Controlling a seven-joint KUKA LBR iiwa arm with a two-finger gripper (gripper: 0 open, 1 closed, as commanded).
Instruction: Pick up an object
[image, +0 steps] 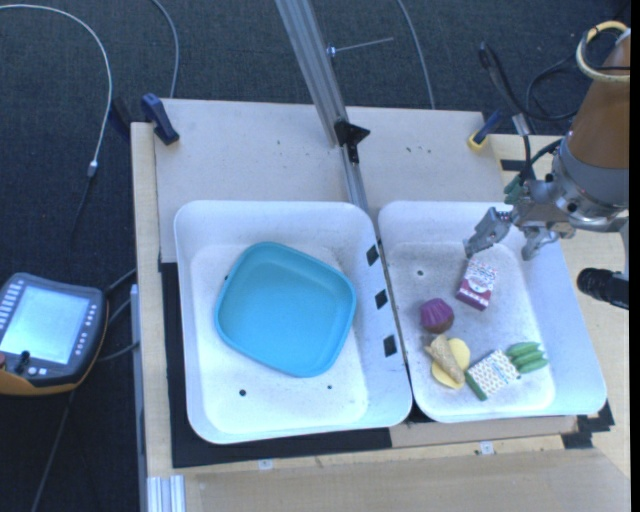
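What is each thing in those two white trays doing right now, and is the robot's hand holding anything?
gripper: fingers spread open, holding nothing, above the right bin.
red and white carton: lying free in the right bin, just below the fingers.
purple ball: resting loose.
yellow piece: lying flat.
green pods: lying flat.
blue plate: flat in the left bin.

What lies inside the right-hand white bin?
The right bin holds a red-and-white carton, a purple ball-like item, a yellow piece, a checkered packet and green pods. Whatever lies beneath them is covered.
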